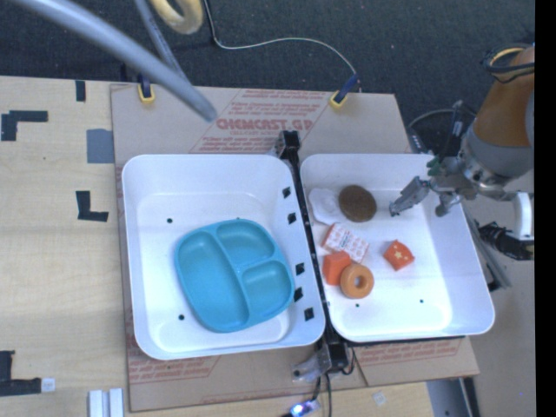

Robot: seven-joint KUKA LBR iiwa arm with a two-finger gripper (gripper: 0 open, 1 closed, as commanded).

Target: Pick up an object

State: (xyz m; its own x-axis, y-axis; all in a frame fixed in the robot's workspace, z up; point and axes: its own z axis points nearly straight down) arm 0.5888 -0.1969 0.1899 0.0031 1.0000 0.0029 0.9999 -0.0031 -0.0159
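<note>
Two white bins are seen side by side on the worktop. In the left bin a blue divided tray is laid. In the right bin a brown round piece, a white disc touching it, a red-and-white packet, an orange piece, a glazed doughnut and a small red block are found. The pincer is positioned over the right bin's upper right part, above the red block and right of the brown piece; its fingers are spread, with nothing pinched between them.
</note>
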